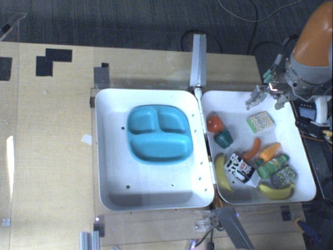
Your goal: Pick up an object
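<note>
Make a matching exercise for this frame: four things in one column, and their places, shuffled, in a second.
Things:
1. blue divided plate
2. gripper
3. checkered green card
4. yellow banana

Places:
A. near corner of the right bin
B. above the right bin's far edge
C. middle of the left bin
D. far part of the right bin, just below the gripper

Pairs: 1-C, 2-B, 3-D, 4-A

The right bin [307,163] holds a jumble of toy food: a red tomato [214,123] touching a dark green pepper [224,138], and a pale green patterned card [260,121] lying flat, apart from them. Nearer the front lie an orange carrot [269,151], a reddish sausage [252,149], two yellow bananas [222,173], a black-and-white cow-print piece [239,167] and a green can [281,178], crowded together.
</note>
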Robot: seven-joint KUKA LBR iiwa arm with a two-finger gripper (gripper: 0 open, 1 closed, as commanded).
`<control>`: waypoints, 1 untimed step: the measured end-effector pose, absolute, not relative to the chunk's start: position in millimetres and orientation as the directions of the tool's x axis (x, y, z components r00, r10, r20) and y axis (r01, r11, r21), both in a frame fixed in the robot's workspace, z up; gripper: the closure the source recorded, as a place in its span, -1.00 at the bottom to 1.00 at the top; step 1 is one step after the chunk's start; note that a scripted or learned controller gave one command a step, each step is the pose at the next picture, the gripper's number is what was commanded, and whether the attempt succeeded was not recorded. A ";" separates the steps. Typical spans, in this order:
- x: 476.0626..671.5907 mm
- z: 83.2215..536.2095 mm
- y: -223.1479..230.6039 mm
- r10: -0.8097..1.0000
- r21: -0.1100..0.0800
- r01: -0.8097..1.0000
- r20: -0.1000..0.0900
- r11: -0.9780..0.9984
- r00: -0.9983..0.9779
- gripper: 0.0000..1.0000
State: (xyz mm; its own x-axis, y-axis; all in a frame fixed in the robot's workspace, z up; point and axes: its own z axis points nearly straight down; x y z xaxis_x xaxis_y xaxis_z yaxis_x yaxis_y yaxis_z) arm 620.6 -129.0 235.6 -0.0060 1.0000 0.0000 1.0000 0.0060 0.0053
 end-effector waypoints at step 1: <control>587.4 93.0 -153.2 0.999 0.006 0.999 -0.001 0.053 -0.053 -1.00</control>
